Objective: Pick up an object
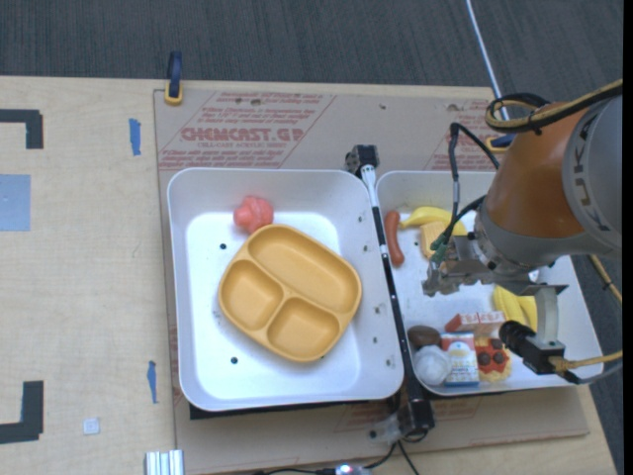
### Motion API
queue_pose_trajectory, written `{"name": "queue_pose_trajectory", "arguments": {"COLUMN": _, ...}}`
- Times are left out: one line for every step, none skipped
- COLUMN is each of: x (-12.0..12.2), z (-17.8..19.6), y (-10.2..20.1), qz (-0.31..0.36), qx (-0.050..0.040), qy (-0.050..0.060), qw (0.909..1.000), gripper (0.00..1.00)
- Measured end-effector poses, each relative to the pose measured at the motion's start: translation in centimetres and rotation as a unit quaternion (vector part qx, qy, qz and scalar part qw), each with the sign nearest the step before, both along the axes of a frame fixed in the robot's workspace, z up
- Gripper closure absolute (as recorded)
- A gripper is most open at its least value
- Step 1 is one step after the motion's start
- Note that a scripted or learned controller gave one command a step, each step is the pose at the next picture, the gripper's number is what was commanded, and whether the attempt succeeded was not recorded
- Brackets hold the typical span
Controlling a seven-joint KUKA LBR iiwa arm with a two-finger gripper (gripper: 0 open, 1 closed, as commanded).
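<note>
Grey and orange-banded, the arm [539, 191] is reaching in from the right and bending down over the right-hand shallow white bin [584, 336]. Its wrist is pointing downward and its metal two-finger gripper [445, 270] is hanging low over the middle of that bin. Whether the gripper is spread or pressed together cannot be told, and nothing is visibly pinched.

Just beyond the gripper, toward the bin's far wall, a yellow toy banana [425, 216] is lying with its long axis running across the bin. To the gripper's left, a red toy sausage [396, 237] is lying lengthwise along the bin's left wall. Nearer than the gripper, a small white box with a red label [477, 320] is sitting among other small toys; its print is too small to read.

Farther left, in the left-hand white bin [183, 265], a yellow three-compartment plastic plate [289, 293] is resting near a pink lump [253, 212].

Red print on the brown board [297, 127] under the bins seems to be reading "CHEMCAST GP".
</note>
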State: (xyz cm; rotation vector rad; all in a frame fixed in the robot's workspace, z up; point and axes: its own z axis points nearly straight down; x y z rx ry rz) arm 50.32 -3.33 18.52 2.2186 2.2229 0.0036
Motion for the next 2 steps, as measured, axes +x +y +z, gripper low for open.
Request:
{"name": "queue_pose_trajectory", "arguments": {"x": 0.0, "z": 0.0, "y": -0.1, "qz": 0.0, "qx": -0.0004, "qy": 0.001, "qw": 1.0, "gripper": 0.0}}
{"name": "queue_pose_trajectory", "arguments": {"x": 5.0, "z": -3.6, "y": -8.9, "qz": -0.001, "qx": -0.0016, "qy": 0.0, "qw": 1.0, "gripper": 0.0}}
